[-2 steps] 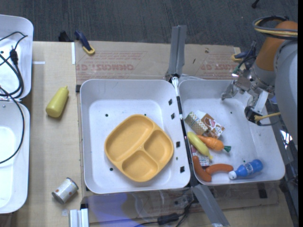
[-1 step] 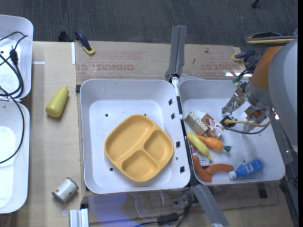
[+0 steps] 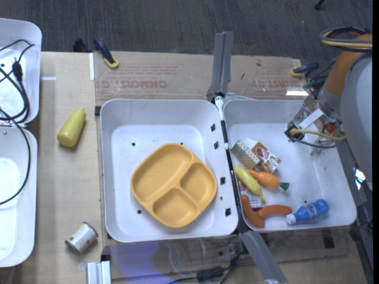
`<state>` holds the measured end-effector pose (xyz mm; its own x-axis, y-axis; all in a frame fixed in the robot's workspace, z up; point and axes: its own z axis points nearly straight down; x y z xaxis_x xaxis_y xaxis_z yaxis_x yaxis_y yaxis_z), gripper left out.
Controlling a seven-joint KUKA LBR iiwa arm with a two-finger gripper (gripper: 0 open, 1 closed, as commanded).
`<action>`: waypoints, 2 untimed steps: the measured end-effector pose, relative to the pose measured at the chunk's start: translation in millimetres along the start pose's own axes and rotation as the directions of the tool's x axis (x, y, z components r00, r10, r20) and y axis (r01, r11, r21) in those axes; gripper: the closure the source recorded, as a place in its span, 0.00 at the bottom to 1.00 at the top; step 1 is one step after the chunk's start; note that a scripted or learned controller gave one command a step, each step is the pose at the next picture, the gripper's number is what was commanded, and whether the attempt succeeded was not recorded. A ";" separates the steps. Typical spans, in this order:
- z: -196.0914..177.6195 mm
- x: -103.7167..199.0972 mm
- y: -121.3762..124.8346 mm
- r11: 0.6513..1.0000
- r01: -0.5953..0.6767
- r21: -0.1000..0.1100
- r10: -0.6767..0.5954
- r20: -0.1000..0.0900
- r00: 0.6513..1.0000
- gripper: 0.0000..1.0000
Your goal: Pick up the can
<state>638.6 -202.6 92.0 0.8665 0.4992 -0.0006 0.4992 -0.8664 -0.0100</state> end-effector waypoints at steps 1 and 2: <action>0.2 5.7 13.4 0.979 -0.202 0.007 0.202 -0.001 0.979 0.00; 1.2 40.2 -71.0 0.950 -0.312 -0.007 0.312 0.000 0.950 0.00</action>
<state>637.9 -121.0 91.4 0.9791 0.2035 -0.0033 0.2035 -0.9791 -0.0022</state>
